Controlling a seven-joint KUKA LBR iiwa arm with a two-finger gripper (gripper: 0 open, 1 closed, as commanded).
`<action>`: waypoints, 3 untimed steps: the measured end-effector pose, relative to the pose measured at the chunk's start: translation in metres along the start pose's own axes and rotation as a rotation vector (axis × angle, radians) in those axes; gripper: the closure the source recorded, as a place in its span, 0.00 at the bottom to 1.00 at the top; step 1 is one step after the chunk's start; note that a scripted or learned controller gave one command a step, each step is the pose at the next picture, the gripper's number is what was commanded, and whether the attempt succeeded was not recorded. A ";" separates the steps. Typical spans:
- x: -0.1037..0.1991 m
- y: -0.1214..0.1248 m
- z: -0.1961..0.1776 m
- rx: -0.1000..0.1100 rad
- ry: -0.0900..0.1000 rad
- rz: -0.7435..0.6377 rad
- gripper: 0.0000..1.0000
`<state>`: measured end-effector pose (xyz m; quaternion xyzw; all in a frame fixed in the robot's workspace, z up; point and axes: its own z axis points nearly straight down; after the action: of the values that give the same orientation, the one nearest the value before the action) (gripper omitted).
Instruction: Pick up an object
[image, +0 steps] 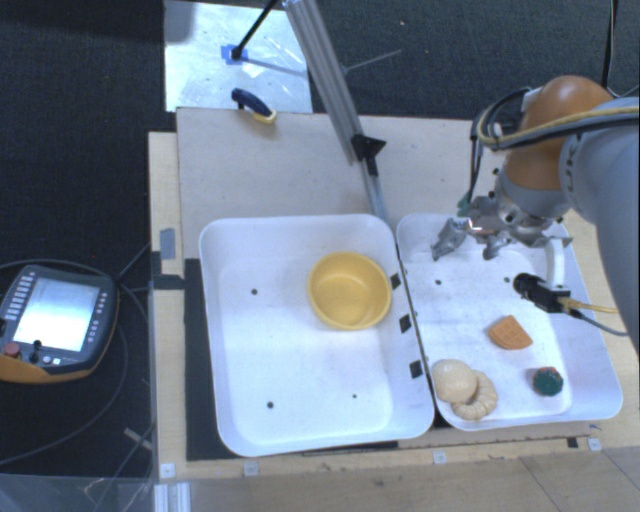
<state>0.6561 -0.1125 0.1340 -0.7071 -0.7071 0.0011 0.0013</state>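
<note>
Nearest, front of the right bin (590, 400): a pale lumpy bun (464, 387) by the left wall, a small dark green ball (547, 380) to its right, apart from it. Just behind them an orange wedge (510, 333) lies flat on the floor. Left bin (230, 400) holds a yellow bowl (349, 290), upright, near its right wall. Further back in the right bin, the gripper (468, 244) hangs over the rear left corner, fingers spread, nothing between them. A black cable plug (535, 290) dangles beside the wrist. Pendant (52, 322) sits off the bench at left. Far back, a blue-yellow clamp (252, 104) lies on the board.
</note>
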 end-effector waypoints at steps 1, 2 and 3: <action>0.000 -0.001 0.046 -0.001 0.000 0.000 0.00; 0.000 0.001 0.033 -0.006 -0.001 0.000 1.00; 0.005 0.002 -0.030 -0.010 -0.001 -0.001 1.00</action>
<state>0.6582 -0.1073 0.1639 -0.7067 -0.7075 -0.0021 -0.0024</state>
